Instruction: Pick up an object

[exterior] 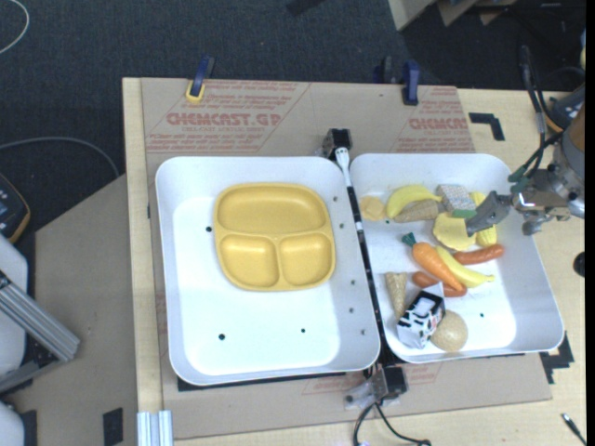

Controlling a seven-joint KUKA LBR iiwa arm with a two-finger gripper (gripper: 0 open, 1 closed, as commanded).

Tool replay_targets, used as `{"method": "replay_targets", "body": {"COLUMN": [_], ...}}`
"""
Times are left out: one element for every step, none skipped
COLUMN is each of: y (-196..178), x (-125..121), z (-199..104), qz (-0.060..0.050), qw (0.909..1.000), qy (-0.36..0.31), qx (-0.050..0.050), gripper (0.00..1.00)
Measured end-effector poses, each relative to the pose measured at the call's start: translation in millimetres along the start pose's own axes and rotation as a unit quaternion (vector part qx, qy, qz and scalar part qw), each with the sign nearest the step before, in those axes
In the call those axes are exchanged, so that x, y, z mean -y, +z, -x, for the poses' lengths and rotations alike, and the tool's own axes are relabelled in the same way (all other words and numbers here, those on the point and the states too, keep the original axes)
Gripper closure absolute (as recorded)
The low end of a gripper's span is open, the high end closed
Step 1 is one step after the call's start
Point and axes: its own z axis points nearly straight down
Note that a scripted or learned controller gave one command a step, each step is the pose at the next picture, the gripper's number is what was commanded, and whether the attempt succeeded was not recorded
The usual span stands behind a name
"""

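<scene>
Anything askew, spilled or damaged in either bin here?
Nothing stands out. The yellow divided tray sits flat in the left bin; the toy food lies jumbled but inside the right bin, under the gripper.

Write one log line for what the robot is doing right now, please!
gripper: over right bin, above toy food pile | holding: nothing seen | yellow tray: in left bin | pick: not yet done

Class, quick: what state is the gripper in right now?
Gripper: over the right bin, above the toy food; open or shut cannot be told.
</scene>
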Motion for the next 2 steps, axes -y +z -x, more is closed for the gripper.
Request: {"method": "replay_targets", "body": {"y": [-6.4,36.2], "x": [-2.2,-3.6], "z": [-0.3,-2.9], "qz": [0.006,0.004], "qw": [1.0,1.0], "qy": [-0.002,-0.002], "qx": [0.001,0.0], "gripper": [0.0,0.0]}}
